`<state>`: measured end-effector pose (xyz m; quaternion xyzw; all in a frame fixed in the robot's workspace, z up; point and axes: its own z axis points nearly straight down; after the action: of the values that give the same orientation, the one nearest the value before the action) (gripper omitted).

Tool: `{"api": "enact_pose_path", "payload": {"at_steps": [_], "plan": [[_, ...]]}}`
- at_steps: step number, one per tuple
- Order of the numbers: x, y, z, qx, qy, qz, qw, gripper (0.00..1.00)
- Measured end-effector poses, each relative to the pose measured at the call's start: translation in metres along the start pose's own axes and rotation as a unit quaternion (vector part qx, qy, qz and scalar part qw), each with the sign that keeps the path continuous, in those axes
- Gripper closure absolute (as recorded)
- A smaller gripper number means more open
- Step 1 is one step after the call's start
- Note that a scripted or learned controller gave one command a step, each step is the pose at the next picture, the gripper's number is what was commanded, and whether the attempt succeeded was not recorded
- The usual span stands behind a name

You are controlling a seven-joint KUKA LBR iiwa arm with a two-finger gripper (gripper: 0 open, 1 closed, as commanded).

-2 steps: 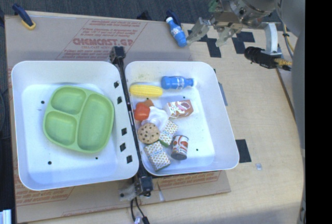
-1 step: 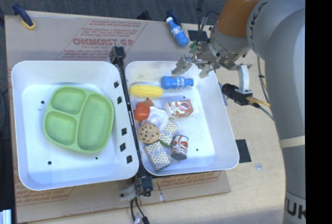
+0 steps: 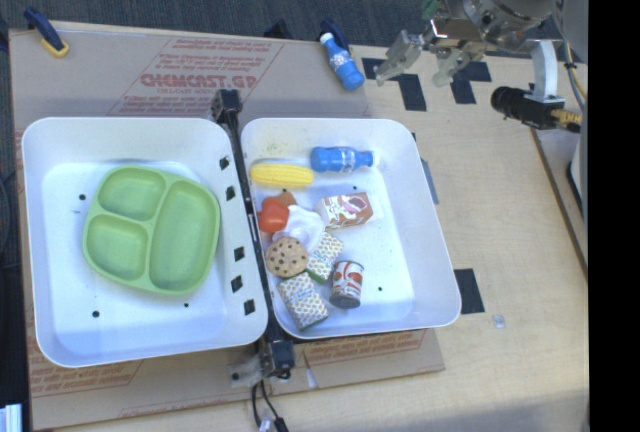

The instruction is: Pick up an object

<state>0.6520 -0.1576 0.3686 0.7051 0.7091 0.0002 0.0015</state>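
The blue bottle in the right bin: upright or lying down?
Lying down. The blue bottle rests on its side on the right bin floor, cap pointing right.

In the right bin [image 3: 425, 220], a yellow corn cob [image 3: 281, 174] and blue bottle [image 3: 340, 159] lie at the far end; a cookie [image 3: 287, 257] and small can [image 3: 346, 283] lie nearer.

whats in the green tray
Nothing shows in the green tray: its three compartments look bare. What lies under it in the left bin is covered.
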Motion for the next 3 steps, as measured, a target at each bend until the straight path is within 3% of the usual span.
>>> {"api": "enact_pose_path", "payload": {"at_steps": [2,3], "plan": [[-0.053,0.004,0.015,0.001,0.000,0.000,1.0000,0.00],[-0.052,-0.005,0.110,0.004,0.001,0.000,1.0000,0.00]]}}
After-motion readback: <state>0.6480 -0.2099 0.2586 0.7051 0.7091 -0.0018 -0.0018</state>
